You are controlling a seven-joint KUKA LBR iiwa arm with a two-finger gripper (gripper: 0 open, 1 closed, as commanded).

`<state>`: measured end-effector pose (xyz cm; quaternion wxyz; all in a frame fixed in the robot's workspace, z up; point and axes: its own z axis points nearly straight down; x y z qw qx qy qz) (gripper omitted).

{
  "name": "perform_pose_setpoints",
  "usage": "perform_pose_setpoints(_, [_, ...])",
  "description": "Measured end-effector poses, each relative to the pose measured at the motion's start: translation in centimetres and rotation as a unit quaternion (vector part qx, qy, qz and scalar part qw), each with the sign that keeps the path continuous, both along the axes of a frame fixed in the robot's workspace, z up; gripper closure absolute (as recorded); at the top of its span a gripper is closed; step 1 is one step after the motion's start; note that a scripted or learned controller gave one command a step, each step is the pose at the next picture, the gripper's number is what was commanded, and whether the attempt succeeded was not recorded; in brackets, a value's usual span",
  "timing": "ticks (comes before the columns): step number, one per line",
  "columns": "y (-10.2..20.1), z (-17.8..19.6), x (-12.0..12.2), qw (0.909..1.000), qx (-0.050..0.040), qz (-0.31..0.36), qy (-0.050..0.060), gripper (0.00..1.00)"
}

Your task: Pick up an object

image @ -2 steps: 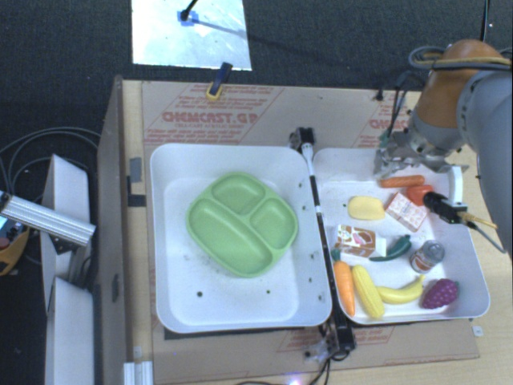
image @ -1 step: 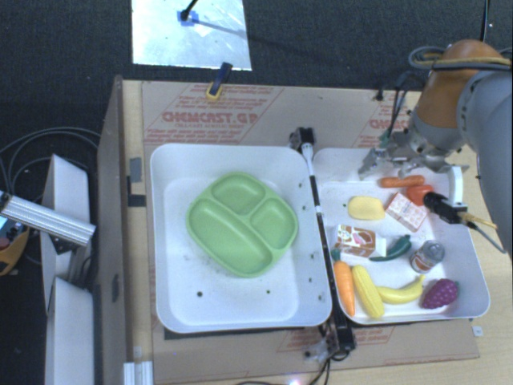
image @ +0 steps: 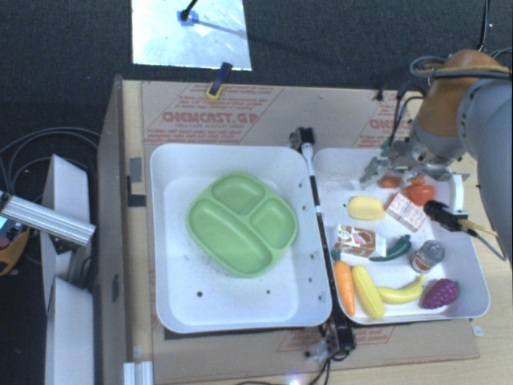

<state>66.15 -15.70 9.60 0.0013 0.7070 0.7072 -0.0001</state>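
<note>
From above, the hand [image: 385, 169] hangs low at the back of the right bin [image: 478, 283], fingers spread and holding nothing, just beside a small orange piece [image: 390, 182] and a tomato [image: 419, 191]. Crowding there risks a glancing, empty grab, I judge.

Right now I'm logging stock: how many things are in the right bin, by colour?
Yellow: 3, lemon, corn, banana
Orange or red: 3, carrot, tomato, small piece
Green: 1, pepper
Purple: 1, grapes
Printed or metal: 3, box, packet, can
Total: 11
</note>
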Motion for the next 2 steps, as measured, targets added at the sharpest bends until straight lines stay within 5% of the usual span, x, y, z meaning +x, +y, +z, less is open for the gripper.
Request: perform_pose_setpoints(2, [2.2, -0.4, 0.6, 1.0000, -0.0041, 0.002, -0.008, 0.00])
